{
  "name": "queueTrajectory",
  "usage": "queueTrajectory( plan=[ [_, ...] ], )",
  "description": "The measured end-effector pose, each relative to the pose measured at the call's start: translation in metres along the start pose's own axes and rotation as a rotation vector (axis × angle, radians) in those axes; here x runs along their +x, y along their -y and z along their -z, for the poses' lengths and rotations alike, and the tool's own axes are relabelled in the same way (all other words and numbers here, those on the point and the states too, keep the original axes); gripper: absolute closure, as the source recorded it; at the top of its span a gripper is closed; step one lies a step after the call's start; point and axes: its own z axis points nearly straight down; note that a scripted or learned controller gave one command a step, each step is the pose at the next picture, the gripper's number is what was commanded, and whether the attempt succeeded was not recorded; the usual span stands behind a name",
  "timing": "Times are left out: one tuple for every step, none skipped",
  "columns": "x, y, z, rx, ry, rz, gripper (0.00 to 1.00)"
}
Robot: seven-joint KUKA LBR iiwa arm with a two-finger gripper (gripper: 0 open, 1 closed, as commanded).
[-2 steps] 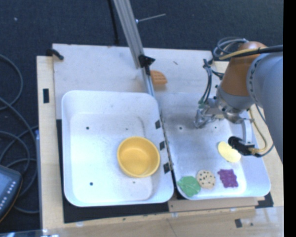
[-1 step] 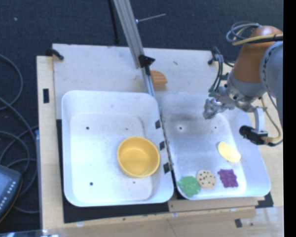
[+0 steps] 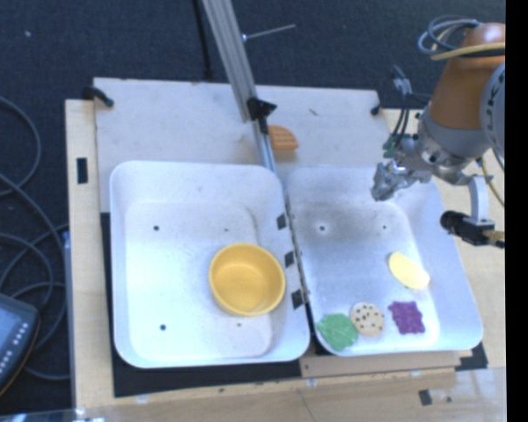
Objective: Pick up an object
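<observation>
A yellow bowl [image 3: 246, 278] stands in the left bin [image 3: 150, 192], near its right side. In the right bin [image 3: 343, 227] lie a pale yellow oval piece [image 3: 408, 271], a purple piece [image 3: 407, 316], a round speckled cookie [image 3: 366, 318] and a green piece [image 3: 337, 331], all toward the front. My gripper [image 3: 387, 183] hangs over the back right part of the right bin, well behind the yellow oval piece. Nothing shows between its tips.
An orange object [image 3: 282, 140] lies on the bench behind the bins. A slanted metal pole [image 3: 233, 51] rises from between the bins toward the back. Cables and a tablet [image 3: 4, 341] sit on the floor at left.
</observation>
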Motion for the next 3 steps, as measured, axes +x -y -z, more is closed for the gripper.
queueTrajectory(
  plan=[
    [-0.001, 0.002, 0.045, 0.000, 0.000, 0.001, 1.00],
    [0.042, 0.021, 0.052, 0.005, -0.002, 0.004, 1.00],
    [0.099, 0.036, 0.042, 0.007, -0.001, 0.004, 1.00]
  ],
)
